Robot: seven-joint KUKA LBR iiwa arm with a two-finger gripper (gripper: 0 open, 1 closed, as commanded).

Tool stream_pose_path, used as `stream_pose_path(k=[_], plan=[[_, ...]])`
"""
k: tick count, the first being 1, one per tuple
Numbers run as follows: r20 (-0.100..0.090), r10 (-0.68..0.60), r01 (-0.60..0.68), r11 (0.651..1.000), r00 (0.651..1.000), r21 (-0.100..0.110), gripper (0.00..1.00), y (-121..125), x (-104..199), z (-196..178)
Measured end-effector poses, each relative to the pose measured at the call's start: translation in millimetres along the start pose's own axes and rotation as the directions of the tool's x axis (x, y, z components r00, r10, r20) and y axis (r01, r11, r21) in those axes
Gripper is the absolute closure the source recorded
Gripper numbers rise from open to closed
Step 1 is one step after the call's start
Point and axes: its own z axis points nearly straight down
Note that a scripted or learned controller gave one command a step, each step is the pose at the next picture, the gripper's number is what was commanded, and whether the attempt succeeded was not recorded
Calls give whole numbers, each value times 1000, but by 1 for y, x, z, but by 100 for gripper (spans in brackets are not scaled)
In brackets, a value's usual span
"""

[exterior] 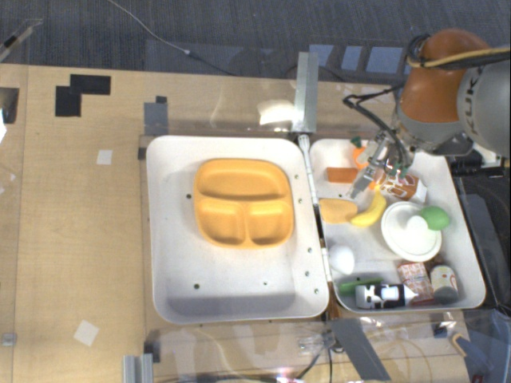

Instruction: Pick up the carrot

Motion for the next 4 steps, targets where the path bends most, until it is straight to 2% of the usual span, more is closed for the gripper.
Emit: stream_pose_path(k=[1, 2, 3, 4], plan=[[0, -38, 38, 999, 999, 0, 0, 17, -5, 49], [10, 49, -49, 999, 999, -5, 0, 5, 22, 54], [18, 44, -44, 999, 999, -8, 100, 7, 20, 42], [6, -269, 269, 963, 963, -3, 100, 55, 44, -42]])
